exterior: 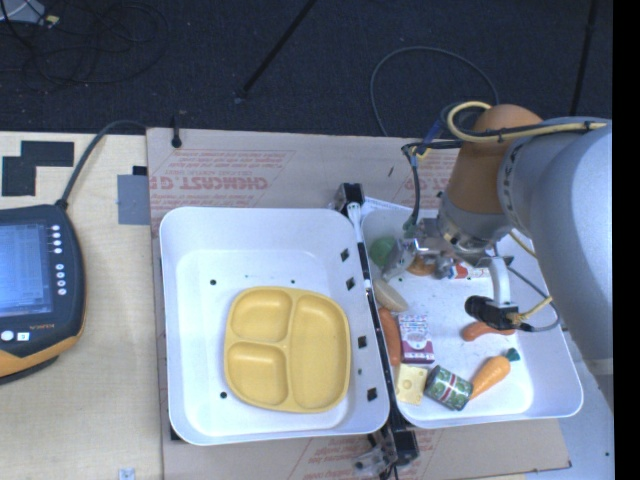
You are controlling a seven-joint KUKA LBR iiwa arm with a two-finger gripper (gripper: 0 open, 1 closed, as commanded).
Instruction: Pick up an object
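Several toys (470, 373) below gripper (432, 258)

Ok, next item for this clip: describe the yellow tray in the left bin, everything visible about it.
The yellow tray is a rounded-corner divided plate that looks like matte plastic, pale mustard in colour. Raised ridges split it into three compartments: two smaller ones on the view's left, stacked one above the other, and one long one on the right. All three hold nothing. It lies flat and right side up on the floor of the left bin, slightly rotated, toward the bin's lower right. Only the bin floor touches it; the arm is over the other bin.
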